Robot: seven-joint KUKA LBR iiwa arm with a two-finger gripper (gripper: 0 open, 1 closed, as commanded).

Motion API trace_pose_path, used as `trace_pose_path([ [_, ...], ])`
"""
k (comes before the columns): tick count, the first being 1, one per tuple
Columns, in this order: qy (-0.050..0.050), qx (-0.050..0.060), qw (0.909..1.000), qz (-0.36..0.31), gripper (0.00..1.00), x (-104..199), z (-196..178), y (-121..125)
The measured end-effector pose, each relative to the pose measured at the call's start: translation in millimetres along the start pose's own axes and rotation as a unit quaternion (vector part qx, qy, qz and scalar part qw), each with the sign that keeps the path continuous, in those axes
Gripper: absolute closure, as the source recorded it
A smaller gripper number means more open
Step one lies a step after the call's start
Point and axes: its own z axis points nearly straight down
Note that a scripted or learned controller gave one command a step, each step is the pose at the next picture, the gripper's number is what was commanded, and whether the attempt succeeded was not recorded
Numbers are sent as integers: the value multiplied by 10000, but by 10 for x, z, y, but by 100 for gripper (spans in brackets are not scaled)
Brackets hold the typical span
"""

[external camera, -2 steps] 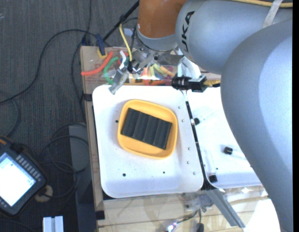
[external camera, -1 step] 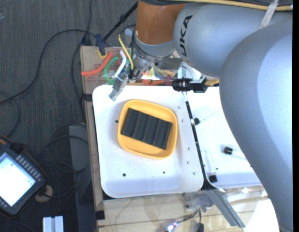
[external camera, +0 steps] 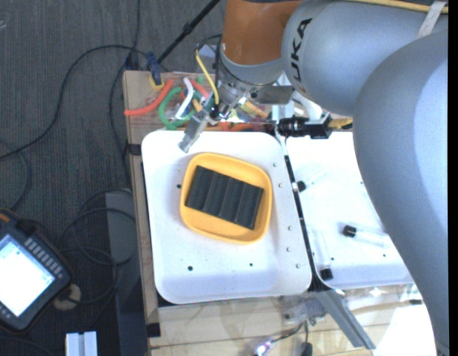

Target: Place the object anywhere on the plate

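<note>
Lying flat on the yellow plate (external camera: 190, 215), the dark ribbed object (external camera: 224, 195) covers most of the plate's middle; you see its long edges running slightly aslant. Plate: rounded square, seated in the left white bin (external camera: 214, 277), nearer the bin's far half. Claw (external camera: 193, 133): you find it above the far left corner of that bin, apart from the plate and the object, pointing down and to the left; whether it is open or closed you cannot tell. Arm (external camera: 377, 58): grey, with an orange band, coming in from the right and crossing over the right white bin (external camera: 377, 269). Right bin: one small black item (external camera: 349, 231) lies on its floor. Table (external camera: 140, 95): a tangle of coloured wires (external camera: 170, 99) lies beyond the bins. Floor, lower left: a handheld screen device (external camera: 21, 277).
</note>
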Motion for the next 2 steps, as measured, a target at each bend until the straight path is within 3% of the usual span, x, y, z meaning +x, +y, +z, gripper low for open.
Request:
trace_pose_path([
  [1, 2, 3, 10000, -21, 0, -44, 71, -83],
  [2, 5, 1, 9997, -264, 0, 45, 116, 31],
])
